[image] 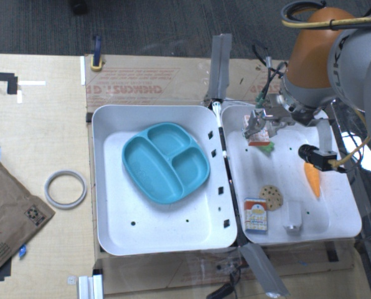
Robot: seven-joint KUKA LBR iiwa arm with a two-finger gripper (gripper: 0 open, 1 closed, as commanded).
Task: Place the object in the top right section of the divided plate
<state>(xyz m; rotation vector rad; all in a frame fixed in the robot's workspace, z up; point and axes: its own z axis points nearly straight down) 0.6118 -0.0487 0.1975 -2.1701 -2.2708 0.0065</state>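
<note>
My one camera sits fixed above the bench point(36, 136), looking down at a slant on both bins point(104, 185), with the arm point(335, 55) entering from the right.

The two white bins point(111, 229) sit side by side on a bench of pale wood point(36, 136). In the right bin, a cookie point(271, 197) lies near the front edge, with a small carton point(255, 215) touching it at the front left corner. A carrot point(314, 179) lies toward the right wall. A roll of tape point(65, 188) rests on the bench left of the bins, near a brown cardboard box point(8, 223) at the left edge. Printed cardboard point(148, 81) lies behind the bins, with a blue clamp point(97, 52) at its back left corner.
</note>
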